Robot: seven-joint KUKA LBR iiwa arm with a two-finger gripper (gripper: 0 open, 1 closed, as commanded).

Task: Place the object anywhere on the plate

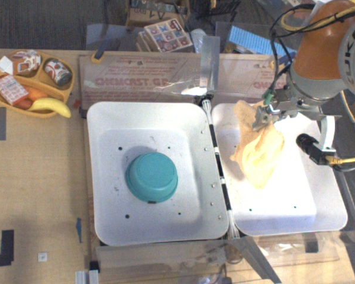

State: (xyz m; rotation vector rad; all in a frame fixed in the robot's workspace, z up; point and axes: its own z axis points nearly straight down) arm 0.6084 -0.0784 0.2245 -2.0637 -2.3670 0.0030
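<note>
A teal round plate [152,177] sits in the middle of the left bin [106,129]. In the right bin [319,212] a pale yellow cloth [258,152] is bunched up, and its upper end is drawn to a point. My gripper [265,118] is at the back of the right bin, directly over that upper end. It is shut on the cloth, which is pinched between its fingers and trails down and forward from them. A paler fold of the cloth [243,112] lies to the gripper's left.
A ridge [216,158] divides the two bins. A black fitting with a yellow cable [312,147] hangs off the arm over the right bin. A yellow tray of toy food [29,84] rests on the bench at the far left. Cardboard [142,76] stands behind the bins.
</note>
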